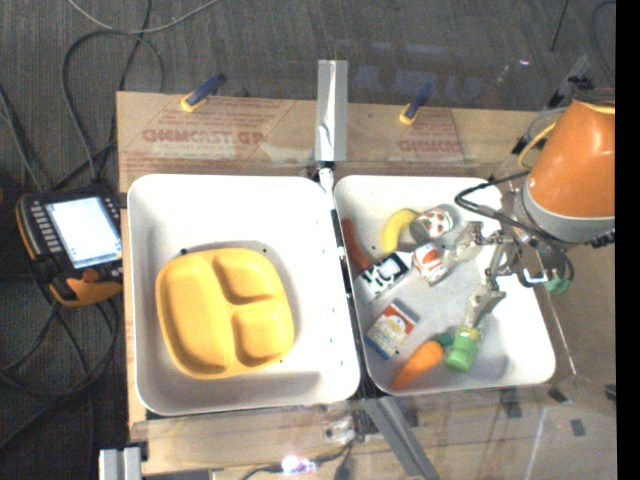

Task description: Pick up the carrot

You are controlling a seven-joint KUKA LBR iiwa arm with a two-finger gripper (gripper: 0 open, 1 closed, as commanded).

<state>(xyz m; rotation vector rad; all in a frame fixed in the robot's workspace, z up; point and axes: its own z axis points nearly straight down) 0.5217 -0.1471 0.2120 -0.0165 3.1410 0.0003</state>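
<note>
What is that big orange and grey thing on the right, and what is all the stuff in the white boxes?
That is a robot arm, seen by one camera looking down from above. It reaches in from the right, and its gripper, a claw with two fingers, hangs over the right white bin. I see nothing held in it.

Inside that bin lie an orange carrot near the front, a green bottle touching it, a small carton, a banana and a few other small packages.

The left white bin holds a yellow tray with compartments.

The robot is meant to pick up the carrot, but has not yet.
</note>
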